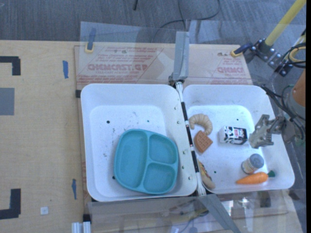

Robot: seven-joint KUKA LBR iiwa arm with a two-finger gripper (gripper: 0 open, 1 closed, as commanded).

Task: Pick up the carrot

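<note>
The carrot [252, 178] is orange with a small green top and lies flat at the front right of the right bin [219, 97]. My gripper [261, 136] hangs over the bin's right side, above and a little right of the carrot and apart from it. Its metal fingers [264, 129] point left, and no object sits between them.
The right bin also holds a croissant [201, 123], a waffle piece [202, 141], a small milk carton [233, 135], a small jar [252, 163] just above the carrot, and a food item [206, 176] by the divider. A teal divided plate [147, 161] lies in the left bin [127, 106].
</note>
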